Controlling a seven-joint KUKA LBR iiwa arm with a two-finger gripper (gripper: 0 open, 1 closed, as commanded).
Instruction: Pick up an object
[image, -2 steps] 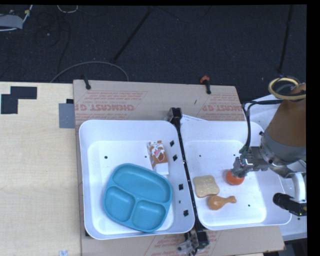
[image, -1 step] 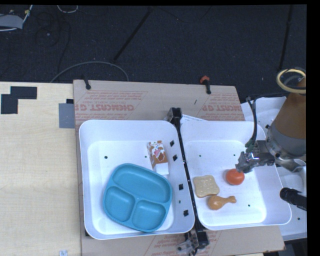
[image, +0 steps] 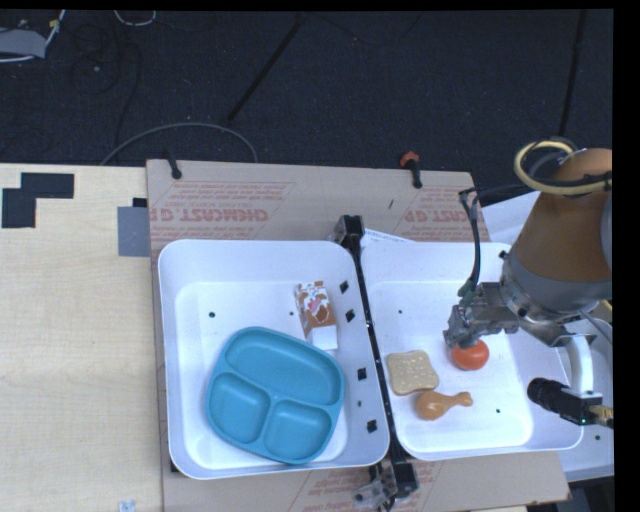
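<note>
Your hand sits low in the right bin, right over the tomato. You cannot tell whether it grips the tomato. Bread slice and chicken drumstick lie just beside.

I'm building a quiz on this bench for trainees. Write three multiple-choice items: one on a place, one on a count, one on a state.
1. Where is the blue divided plate?
A. left bin
B. right bin
C. on the cardboard

2. How many food items lie in the right bin?
A. one
B. three
C. five

3. What is the gripper doing?
A. raised above the left bin
B. lowered at the tomato
C. gripping the plate

Answers:
1 A, it fills the left bin.
2 B: tomato, bread slice, chicken drumstick.
3 B, it sits right over the tomato.
</note>
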